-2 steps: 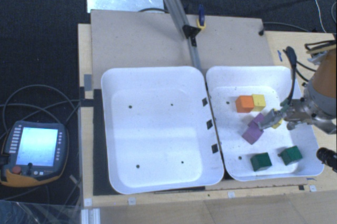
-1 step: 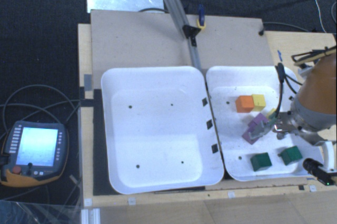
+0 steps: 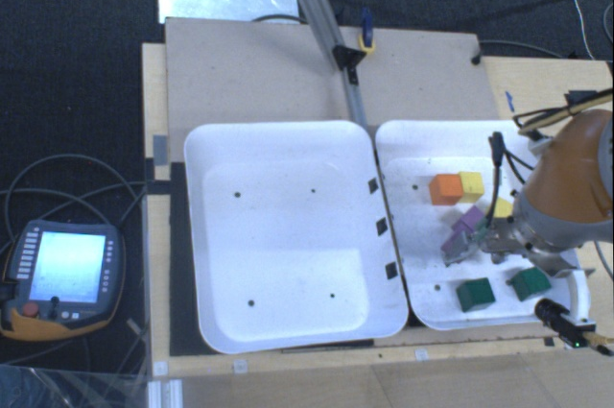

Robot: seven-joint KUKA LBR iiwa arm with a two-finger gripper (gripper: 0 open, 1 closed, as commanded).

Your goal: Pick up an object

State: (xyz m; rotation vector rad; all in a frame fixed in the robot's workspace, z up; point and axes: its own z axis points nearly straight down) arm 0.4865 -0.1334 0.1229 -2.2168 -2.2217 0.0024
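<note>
In the right bin [image 3: 413, 156] lie several small blocks. An orange block [image 3: 445, 189] and a yellow block [image 3: 471, 184] sit side by side near its middle. Just below them is a purple block [image 3: 469, 220], with a small yellow piece [image 3: 502, 207] to its right. Two green blocks [image 3: 475, 294] [image 3: 529, 282] rest near the front rim. My gripper [image 3: 460, 247] is low in this bin, right against the purple block's lower left end and above the left green block. The wrist hides part of what lies under it.
The left bin [image 3: 288, 233] stands beside the right one, their rims meeting at the middle. A slanted metal pole [image 3: 321, 8] rises behind the bins. A teach pendant [image 3: 62, 276] lies off the bench at the left. The arm's orange band [image 3: 576, 176] overhangs the right bin's right edge.
</note>
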